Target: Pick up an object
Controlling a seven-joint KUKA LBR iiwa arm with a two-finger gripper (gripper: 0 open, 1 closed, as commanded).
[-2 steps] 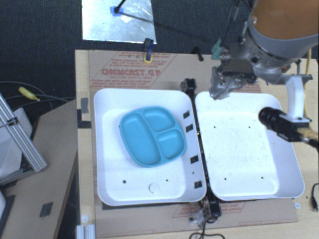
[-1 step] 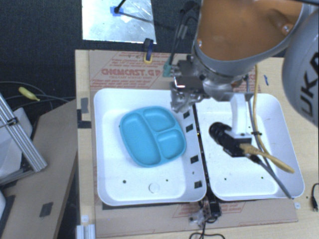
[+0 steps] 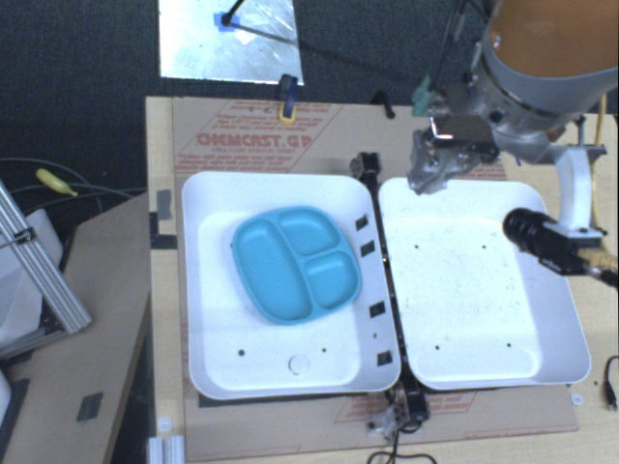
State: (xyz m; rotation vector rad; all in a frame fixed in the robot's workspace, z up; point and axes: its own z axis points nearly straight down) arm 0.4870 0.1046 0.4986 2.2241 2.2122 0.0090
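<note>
Blue divided plate (image 3: 295, 264) lies flat in left bin (image 3: 208, 356), well left of gripper (image 3: 426, 177) and lower in view. Gripper hangs above far rim of right bin (image 3: 556, 346), near divider between bins; nothing visibly held, opening too blurred to tell. Brown cardboard (image 3: 251, 133) covers tabletop under bins.

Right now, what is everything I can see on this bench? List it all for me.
Divided plate: one, blue, three compartments, lying in the left bin.
Left bin: one, white, shallow, holding the plate.
Right bin: one, white, shallow, beside the left bin.
Board: one, brown with red lettering, under both bins.
Shiny sheet: one, silver, beyond the board.
Arm: one, grey and orange, reaching in from the right.
Gripper: one, grey, at the right bin's far edge.
</note>
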